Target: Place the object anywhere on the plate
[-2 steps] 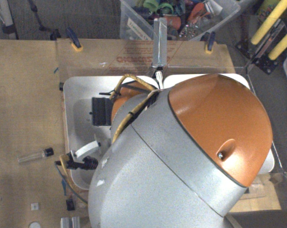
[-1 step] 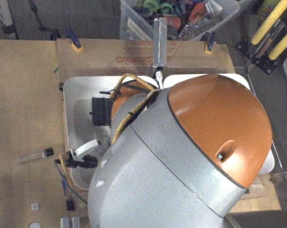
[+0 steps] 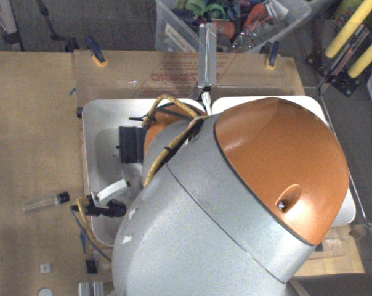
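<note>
The grey arm (image 3: 198, 227) with its orange band (image 3: 278, 165) covers most of both bins. Its wrist end reaches down into the left bin (image 3: 90, 159). My gripper (image 3: 132, 145) shows as a dark shape there, low over the bin floor, mostly hidden by the arm and by yellow cables. An orange-brown rounded surface (image 3: 153, 135), perhaps the plate, peeks out right beside the gripper, under the cables. I cannot make out any loose object between gripper and plate.
A sliver of the right bin's rim (image 3: 312, 102) shows behind the arm. A clear tub of colourful items (image 3: 229, 8) stands at the back, behind a metal post (image 3: 207, 51). A small clear vial (image 3: 43, 201) lies on the bench at left.
</note>
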`<state>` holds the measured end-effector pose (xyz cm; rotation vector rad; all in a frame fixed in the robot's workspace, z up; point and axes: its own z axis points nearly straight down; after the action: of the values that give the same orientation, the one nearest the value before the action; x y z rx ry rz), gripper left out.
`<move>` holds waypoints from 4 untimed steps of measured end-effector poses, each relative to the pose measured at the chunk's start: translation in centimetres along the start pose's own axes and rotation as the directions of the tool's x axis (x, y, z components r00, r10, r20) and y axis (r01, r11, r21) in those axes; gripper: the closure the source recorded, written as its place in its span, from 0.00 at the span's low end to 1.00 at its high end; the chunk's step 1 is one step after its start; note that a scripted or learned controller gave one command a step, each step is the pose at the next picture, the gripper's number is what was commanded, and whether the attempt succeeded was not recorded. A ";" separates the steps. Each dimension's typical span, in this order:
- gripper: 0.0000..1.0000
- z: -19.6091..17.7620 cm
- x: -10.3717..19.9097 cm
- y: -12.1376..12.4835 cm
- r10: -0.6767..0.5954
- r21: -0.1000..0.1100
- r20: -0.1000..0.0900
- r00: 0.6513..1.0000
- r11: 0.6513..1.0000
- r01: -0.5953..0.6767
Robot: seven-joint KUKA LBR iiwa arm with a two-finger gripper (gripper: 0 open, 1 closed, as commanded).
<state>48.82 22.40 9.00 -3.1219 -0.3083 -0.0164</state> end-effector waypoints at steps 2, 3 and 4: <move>1.00 -11.1 -1.5 4.2 0.000 -0.006 0.012 1.000 1.000 0.000; 1.00 -11.1 -0.8 -0.2 -0.119 -0.003 0.011 0.993 0.993 0.119; 1.00 -2.3 5.5 1.1 -0.201 -0.001 0.016 0.979 0.980 0.201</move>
<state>54.46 22.37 11.38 -3.0798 -0.6233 0.0071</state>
